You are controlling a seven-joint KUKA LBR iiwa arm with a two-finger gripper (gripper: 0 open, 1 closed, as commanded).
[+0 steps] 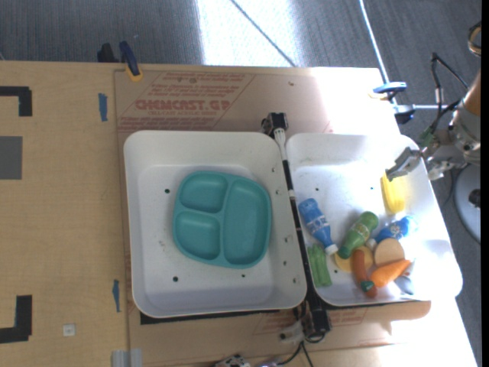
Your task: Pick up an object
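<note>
Two white bins sit side by side; the left bin (145,205) holds a teal divided plate (222,218); the right bin (336,155) holds a pile — blue bottle (315,222), green bottle (359,232), yellow piece (393,193), carrot (386,273); the gripper (403,164) hangs over the bin's far right edge, above the yellow piece.

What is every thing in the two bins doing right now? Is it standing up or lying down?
Teal plate: flat, right way up, left bin.
Blue bottle: lying down, right bin.
Green bottle: lying tilted.
Carrot: lying down.
Yellow piece: lying under the gripper.
Gripper: over right bin, holding nothing I can see.
</note>
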